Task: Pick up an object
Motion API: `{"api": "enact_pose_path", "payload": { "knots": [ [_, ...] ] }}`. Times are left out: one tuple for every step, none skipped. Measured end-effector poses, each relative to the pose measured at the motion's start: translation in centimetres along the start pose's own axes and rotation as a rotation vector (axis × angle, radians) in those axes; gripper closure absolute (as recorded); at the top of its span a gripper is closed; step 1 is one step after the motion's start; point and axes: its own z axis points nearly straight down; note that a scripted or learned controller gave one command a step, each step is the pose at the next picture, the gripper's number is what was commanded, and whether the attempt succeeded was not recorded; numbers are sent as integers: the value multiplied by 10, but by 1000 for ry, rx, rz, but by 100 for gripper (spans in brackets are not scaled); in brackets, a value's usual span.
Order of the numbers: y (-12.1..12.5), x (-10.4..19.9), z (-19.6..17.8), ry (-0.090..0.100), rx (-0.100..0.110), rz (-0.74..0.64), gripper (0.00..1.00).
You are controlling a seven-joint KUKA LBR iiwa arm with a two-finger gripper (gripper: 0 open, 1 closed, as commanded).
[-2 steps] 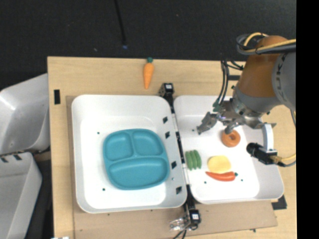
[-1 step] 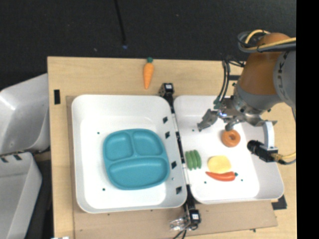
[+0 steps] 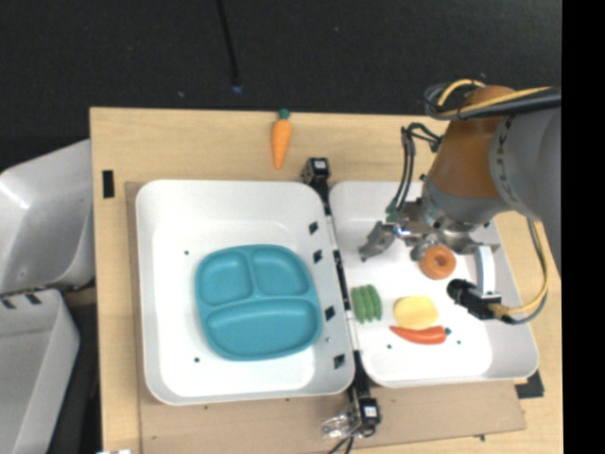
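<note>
My gripper (image 3: 431,253) hangs low over the right bin (image 3: 510,353), its fingers spread wide and open. A small round orange object (image 3: 438,262) lies in the gap between them, touching neither finger that I can see. A little nearer the front of that bin lie a green ridged vegetable (image 3: 366,303), a yellow piece (image 3: 416,308) and a red chili pepper (image 3: 419,334). The arm's orange band (image 3: 468,154) sits above the wrist and hides the bin's back right part.
The left bin (image 3: 170,216) holds a blue divided plate (image 3: 257,301). A toy carrot (image 3: 281,140) lies on the wooden bench behind the bins. Black clips line the ridge between the two bins (image 3: 336,263). Cables loop around the wrist.
</note>
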Motion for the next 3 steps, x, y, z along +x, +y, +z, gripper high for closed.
{"api": "enact_pose_path", "payload": {
  "knots": [
    [-1, -1, 53, 0, 1, 2, 0],
    [1, -2, 39, 0, -6, 6, 100],
    [-5, 1, -9, 0, -8, 3, 100]
  ]
}}
